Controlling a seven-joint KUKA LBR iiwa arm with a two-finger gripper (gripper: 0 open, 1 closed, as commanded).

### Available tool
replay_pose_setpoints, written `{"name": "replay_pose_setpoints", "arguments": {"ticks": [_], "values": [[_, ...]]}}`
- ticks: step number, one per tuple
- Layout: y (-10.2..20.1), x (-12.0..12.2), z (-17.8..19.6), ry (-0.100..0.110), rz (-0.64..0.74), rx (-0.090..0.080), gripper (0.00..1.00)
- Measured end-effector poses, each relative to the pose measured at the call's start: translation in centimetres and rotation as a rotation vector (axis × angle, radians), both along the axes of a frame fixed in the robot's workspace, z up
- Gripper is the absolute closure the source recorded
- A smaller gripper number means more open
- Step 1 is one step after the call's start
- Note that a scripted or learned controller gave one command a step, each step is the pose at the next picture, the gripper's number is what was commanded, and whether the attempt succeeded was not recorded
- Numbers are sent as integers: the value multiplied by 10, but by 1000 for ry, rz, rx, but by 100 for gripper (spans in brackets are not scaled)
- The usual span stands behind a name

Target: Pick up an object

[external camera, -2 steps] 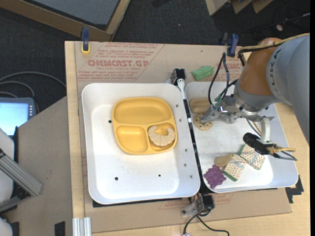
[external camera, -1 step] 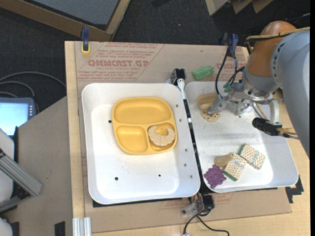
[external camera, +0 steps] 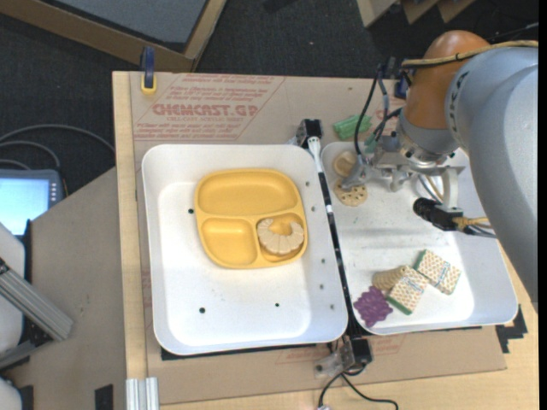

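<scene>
- To the right of the yellow plate (external camera: 248, 193), over in the other white bin (external camera: 479, 314), you see a round cookie (external camera: 350, 194) with dark dots. It lies flat on the bin floor.
- The gripper (external camera: 371, 171) hangs just past the cookie, on the side away from the yellow plate. You cannot tell if it is spread or pressed together.
- The cookie looks like a hard toy that is light, stiff and a bit smooth. It seems thin, so you would do best to pinch it across its round edge from above.
- Farther from the yellow plate lie checked, flat wafers (external camera: 438, 272) and bumpy purple grapes (external camera: 373, 306).
- On the yellow plate sits a round, pale pie (external camera: 280, 236).
</scene>
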State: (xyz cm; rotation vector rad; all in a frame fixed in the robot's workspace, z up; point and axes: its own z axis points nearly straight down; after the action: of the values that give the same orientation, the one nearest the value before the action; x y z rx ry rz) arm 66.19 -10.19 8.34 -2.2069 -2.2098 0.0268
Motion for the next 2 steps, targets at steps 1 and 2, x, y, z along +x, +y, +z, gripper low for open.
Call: {"name": "replay_pose_setpoints", "arguments": {"ticks": [1,2], "values": [[1,1,1,-3,2,2,0],[-85,1,0,-9,-4,3,0]]}}
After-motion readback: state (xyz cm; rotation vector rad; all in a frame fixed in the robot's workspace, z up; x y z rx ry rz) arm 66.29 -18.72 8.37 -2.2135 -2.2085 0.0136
